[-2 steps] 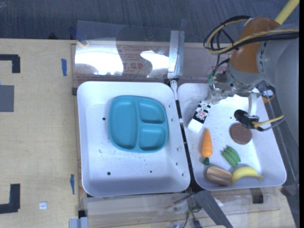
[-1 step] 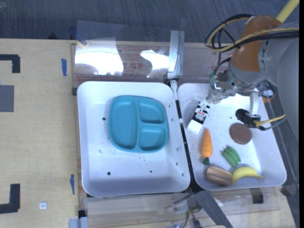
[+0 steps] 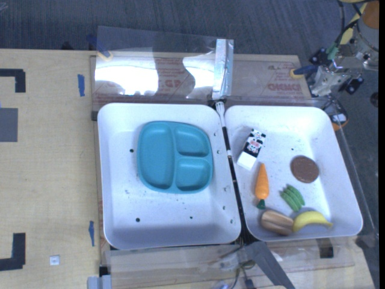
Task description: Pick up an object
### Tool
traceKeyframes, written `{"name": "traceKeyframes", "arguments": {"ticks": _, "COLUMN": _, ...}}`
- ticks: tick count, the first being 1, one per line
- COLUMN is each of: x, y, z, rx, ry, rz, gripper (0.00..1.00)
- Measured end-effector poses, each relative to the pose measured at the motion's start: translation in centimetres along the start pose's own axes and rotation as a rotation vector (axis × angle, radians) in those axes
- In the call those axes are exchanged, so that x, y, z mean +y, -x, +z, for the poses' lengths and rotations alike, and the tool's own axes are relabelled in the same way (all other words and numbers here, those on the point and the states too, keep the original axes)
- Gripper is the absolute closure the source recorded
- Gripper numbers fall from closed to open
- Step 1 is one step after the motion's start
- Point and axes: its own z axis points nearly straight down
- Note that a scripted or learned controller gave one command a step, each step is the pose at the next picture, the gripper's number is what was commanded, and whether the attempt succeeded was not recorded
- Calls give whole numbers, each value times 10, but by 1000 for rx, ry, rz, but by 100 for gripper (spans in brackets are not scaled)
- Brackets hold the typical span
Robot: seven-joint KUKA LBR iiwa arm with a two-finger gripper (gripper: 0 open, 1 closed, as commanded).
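Observation:
The right bin (image 3: 337, 137) holds several toy foods: a black-and-white milk carton (image 3: 252, 149), an orange carrot (image 3: 261, 182), a brown round disc (image 3: 305, 168), a green pea pod (image 3: 293, 196), a yellow banana (image 3: 311, 220) and a tan bread roll (image 3: 276, 221). My gripper (image 3: 332, 80) hangs at the upper right, beyond the far right corner of that bin, well away from all the objects. Nothing is seen in it.
In the left bin (image 3: 114, 179) lies a teal divided plate (image 3: 175, 156). A clear plastic sheet and a metal bracket (image 3: 221, 68) stand behind the bins. Cables and the arm's body crowd the top right corner.

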Motion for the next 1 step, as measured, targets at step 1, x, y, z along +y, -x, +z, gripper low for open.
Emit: {"name": "traceKeyframes", "arguments": {"ticks": 1, "x": -75, "y": -52, "z": 59, "rx": 7, "ry": -17, "rz": -68, "gripper": 100}}
